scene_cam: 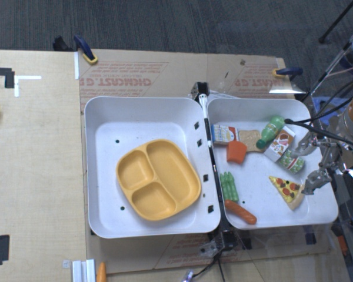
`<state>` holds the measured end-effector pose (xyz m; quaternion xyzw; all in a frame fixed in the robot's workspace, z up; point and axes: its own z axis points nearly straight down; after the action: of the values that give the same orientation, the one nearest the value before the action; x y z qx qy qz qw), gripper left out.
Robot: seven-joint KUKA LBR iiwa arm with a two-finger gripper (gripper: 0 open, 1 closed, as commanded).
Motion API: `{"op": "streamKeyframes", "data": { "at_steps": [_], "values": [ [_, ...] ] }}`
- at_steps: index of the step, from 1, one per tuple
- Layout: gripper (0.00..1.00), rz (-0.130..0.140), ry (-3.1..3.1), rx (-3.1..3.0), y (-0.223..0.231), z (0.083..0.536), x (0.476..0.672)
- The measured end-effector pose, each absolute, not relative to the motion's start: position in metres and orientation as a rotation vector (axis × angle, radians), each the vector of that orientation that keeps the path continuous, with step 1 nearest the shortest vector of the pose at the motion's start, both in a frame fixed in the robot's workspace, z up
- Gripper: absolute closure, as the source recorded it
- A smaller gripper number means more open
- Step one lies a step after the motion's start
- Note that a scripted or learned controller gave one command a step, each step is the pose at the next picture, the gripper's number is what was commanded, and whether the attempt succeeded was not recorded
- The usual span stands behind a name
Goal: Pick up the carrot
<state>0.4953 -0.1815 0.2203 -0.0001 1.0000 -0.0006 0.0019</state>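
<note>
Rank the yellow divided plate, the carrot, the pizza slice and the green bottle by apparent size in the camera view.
1. Yellow divided plate, by far the largest.
2. Carrot, counting its green top.
3. Pizza slice and green bottle look about alike, too close to rank.

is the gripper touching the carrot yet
Apart. The camera view shows the gripper at the right bin's right edge, near the pizza slice, with bare bin floor between it and the carrot lying at the bin's front left.
</note>
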Motion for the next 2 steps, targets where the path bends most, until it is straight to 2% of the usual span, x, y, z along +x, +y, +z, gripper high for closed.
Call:
{"op": "streamKeyframes", "data": {
  "at_steps": [1,2],
  "values": [
    [0.00,-0.002,3.135,-0.098,-0.1624,0.0923,0.4891],
    [1.00,-0.004,3.130,-0.104,-0.1618,0.1018,0.4920]
  ]
}}
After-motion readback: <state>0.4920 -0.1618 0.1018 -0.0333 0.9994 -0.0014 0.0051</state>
